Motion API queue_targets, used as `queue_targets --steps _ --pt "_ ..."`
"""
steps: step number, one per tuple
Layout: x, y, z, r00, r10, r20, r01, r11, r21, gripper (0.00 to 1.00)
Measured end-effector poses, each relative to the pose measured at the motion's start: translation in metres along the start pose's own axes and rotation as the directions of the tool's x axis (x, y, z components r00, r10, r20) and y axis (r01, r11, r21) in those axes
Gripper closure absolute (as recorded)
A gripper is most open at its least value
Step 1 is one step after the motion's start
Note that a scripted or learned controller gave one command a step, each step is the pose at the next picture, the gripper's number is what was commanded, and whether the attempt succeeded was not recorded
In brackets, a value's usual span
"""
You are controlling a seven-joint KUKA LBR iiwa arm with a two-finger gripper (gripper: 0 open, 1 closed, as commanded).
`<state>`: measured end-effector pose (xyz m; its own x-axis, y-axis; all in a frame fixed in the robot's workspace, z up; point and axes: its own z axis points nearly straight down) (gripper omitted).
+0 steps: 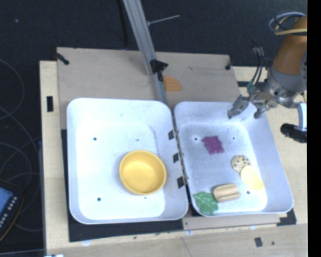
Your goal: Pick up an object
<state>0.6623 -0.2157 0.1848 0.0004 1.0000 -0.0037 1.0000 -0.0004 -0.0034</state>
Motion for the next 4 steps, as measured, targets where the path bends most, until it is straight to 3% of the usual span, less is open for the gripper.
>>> queue_targets --steps 2,3,4 --pt "0.005 0.002 0.085 1.0 -0.004 0.0 0.004 1.0 -0.001 0.0" --pt "0.004 0.004 0.071 1.0 -0.007 0.005 0.007 1.0 -0.008 1.0" --pt "0.013 0.005 0.015 1.0 -0.005 -0.004 0.005 1.0 -0.011 1.0"
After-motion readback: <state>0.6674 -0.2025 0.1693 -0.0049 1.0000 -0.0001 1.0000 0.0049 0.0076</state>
